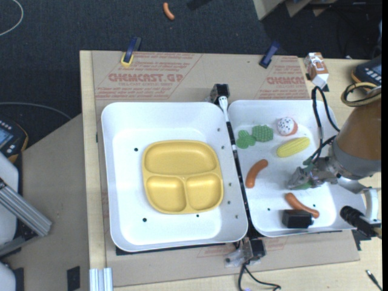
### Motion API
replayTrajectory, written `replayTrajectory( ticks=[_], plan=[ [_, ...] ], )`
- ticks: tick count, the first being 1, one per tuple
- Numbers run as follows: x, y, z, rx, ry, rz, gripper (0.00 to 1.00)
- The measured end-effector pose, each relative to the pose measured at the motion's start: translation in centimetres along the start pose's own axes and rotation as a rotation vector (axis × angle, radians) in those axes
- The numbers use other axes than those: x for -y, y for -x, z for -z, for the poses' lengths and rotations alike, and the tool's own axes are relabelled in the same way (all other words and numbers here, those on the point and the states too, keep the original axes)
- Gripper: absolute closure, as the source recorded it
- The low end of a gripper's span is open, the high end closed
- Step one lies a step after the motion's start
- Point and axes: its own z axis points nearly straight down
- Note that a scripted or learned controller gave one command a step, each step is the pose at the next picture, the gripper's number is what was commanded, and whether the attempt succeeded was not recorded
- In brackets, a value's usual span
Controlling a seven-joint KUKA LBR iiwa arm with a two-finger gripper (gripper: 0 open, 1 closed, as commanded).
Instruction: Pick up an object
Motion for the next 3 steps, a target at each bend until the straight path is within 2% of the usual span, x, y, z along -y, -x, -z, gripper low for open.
replayTrajectory(
  ticks=[1,2,3],
  plan=[
    [0.5,-0.1,4.4,0.002,0.005,0.001,1.0],
    [-0.3,0.3,10.6,0.003,0.007,0.002,1.0],
    [-0.4,0.3,12.1,0.002,0.004,0.002,1.0]
  ],
)
